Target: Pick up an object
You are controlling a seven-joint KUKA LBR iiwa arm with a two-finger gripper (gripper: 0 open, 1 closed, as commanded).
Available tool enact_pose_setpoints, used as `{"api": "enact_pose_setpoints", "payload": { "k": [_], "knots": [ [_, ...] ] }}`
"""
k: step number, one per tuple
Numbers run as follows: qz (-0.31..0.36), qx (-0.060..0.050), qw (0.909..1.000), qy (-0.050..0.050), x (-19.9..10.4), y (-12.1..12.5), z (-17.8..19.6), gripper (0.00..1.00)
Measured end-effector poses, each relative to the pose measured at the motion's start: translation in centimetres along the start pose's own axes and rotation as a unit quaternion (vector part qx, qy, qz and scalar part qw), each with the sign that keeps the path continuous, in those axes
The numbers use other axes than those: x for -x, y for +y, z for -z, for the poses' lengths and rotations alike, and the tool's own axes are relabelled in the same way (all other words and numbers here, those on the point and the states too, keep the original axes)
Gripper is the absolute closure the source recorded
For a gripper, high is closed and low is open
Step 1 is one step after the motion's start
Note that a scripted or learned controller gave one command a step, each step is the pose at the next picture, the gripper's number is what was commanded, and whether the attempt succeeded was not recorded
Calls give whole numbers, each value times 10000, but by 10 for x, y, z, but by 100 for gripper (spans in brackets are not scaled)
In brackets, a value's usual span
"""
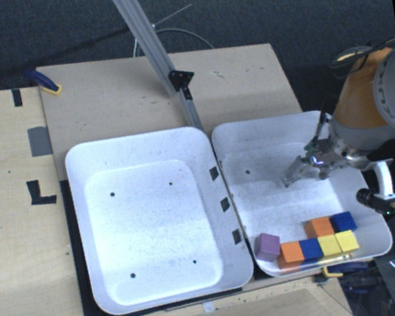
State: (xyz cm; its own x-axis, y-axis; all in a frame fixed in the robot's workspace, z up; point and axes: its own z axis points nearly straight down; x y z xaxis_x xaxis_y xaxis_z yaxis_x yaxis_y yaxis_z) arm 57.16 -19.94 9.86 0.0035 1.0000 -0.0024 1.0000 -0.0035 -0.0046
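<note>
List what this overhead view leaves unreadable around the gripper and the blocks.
- Gripper: small and blurred in the camera view, its state unreadable.
- Arm: cut off by the right edge.
- Block cluster beside the purple block: packed tight in the right bin, so lower faces and any stacking stay unclear.

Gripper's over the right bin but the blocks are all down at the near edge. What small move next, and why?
Probably shift the gripper toward the near edge of the right bin, above the purple block. It stands slightly apart from the packed orange, blue and yellow blocks, so it looks easiest to grasp.
</note>
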Motion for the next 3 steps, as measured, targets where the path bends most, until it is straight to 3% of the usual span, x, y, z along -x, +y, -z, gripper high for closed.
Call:
{"api": "enact_pose_setpoints", "payload": {
  "k": [1,2,3],
  "knots": [
    [51,38,10000,21,-63,5,49,0],
    [25,1,10000,19,-96,-52,60,0],
    [5,4,10000,10,-76,-58,-10,0]
  ]
}}
